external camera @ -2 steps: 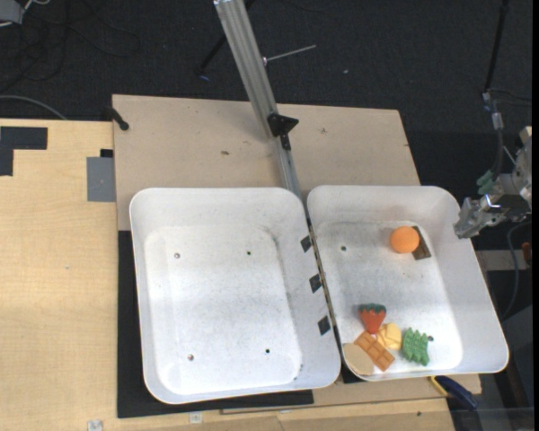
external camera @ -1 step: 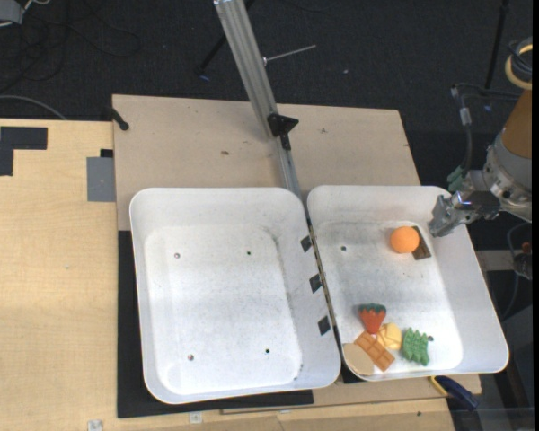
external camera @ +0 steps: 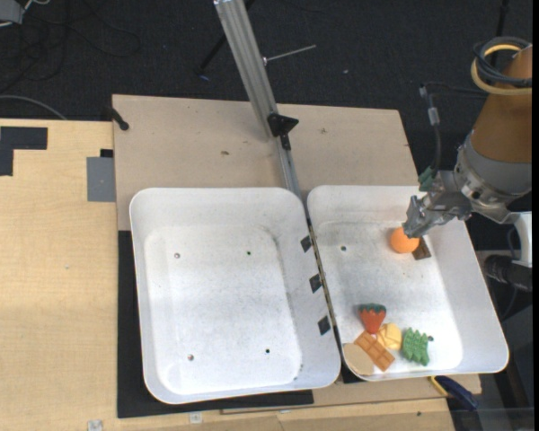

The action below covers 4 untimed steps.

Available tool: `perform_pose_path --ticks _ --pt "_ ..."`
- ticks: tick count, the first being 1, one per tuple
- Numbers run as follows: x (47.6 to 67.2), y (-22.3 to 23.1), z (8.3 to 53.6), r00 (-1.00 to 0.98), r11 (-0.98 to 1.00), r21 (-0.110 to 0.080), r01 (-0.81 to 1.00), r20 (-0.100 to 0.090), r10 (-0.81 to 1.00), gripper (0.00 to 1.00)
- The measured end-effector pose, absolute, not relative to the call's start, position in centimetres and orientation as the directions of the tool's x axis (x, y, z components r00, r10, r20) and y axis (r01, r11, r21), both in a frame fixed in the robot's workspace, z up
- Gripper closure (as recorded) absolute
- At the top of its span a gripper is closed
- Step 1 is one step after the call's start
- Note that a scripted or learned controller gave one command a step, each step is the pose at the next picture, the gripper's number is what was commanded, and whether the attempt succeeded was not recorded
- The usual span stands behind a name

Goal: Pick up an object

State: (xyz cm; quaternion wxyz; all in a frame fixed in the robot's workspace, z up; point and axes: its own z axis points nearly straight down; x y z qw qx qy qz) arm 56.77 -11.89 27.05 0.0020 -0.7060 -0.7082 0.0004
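Camera view is showing two white bins: the left bin [external camera: 220, 294] is lying well apart from the jaws; the right bin [external camera: 472, 317] is sitting under them; the grey arm [external camera: 499, 146] is reaching in above its far right part; the gripper [external camera: 417, 225] is hanging just over an orange ball [external camera: 402, 241], touching or nearly so; whether the jaws are spread or pressed together, I cannot tell; a strawberry toy [external camera: 372, 317], a waffle piece [external camera: 375, 351] and a green toy [external camera: 417, 346] are clustering well below the jaws.

The arm [external camera: 503, 133] is cut off at the right edge; the orange ball's [external camera: 402, 241] top is hidden
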Motion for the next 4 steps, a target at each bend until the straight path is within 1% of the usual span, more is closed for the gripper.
perform_pose_path --ticks 1,2,3,4 --pt "56.2 -6.3 26.2 -0.004 0.004 -0.005 1.0 0.003 1.0 1.0" --pt "56.1 -1.4 25.9 -0.003 0.003 -0.005 1.0 0.003 1.0 1.0" --pt "56.6 3.5 23.8 -0.004 0.004 -0.007 1.0 0.002 1.0 1.0" --pt "57.5 7.6 23.0 -0.003 0.003 -0.004 1.0 0.001 1.0 1.0"
